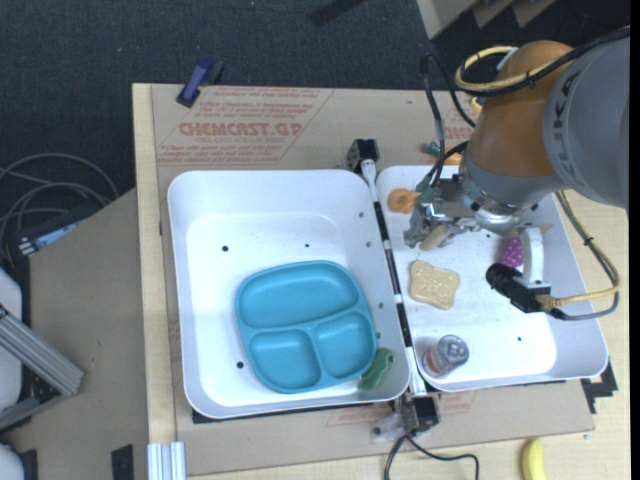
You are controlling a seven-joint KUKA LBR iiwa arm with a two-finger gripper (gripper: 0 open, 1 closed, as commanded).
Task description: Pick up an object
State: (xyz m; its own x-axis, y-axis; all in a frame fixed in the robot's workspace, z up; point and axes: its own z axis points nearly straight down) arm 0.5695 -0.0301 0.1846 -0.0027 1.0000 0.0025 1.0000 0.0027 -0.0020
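Observation:
My gripper (428, 230) hangs low over the upper left part of the right bin (530, 353), below the grey arm with its orange band. Just under it, slightly toward the front, lies a tan slice of toast (434, 284). A small orange piece (402, 201) sits at the bin's back left, close beside the gripper. A purple, bumpy object (512, 251) peeks out under the wrist on the right. A small silver-topped can (447, 353) stands at the bin's front left. Nothing shows between the gripper and the bin floor.
The left bin (200, 213) holds a blue divided plate (303, 324) and a green object (377, 369) in its front right corner. A black divider runs between the bins. A yellow cable loops from the arm along the right bin's right side.

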